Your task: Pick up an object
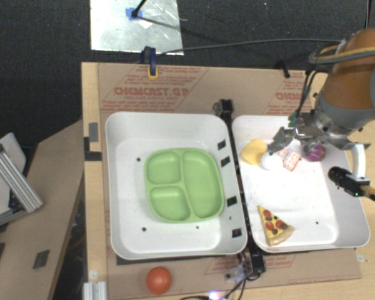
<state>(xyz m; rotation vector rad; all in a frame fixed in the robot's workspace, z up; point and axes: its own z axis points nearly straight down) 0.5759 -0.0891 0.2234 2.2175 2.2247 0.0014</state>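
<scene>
Gripper: your gripper (pixel 286 140) sits low over the far part of the right bin (pixel 347 230), with the grey arm and its orange band (pixel 356 74) reaching in above it from the right. You can see metal fingers (pixel 280 144) pointing down and to the left, but how far apart they stand cannot be told from this slant, and nothing is plainly seen between them.

Closest things: a small red-and-white packet (pixel 291 161) lies just beside the fingertips, on their near-right side. A white egg-like piece (pixel 271 162) lies just left of that packet, and a yellow lump (pixel 255 150) touches its left side. You will find all three bunched under and just left of the gripper.

Purple thing: a small purple ball-like object (pixel 314 151) lies right of the gripper, partly under the wrist.

Pizza slice: a toy pizza slice (pixel 274 224) lies well apart from the gripper, near the front-left corner of the same bin, its point toward the far side.

Black part: a short black cylinder (pixel 347 181) with a small green light juts in over the bin's right side.

Left bin: the left bin (pixel 122 186) holds a green tray (pixel 184 185) with three compartments, lying flat near its middle.

Outside the bins: a red-orange ball (pixel 159 280) rests on the brown board (pixel 175 86) in front of the left bin.
</scene>
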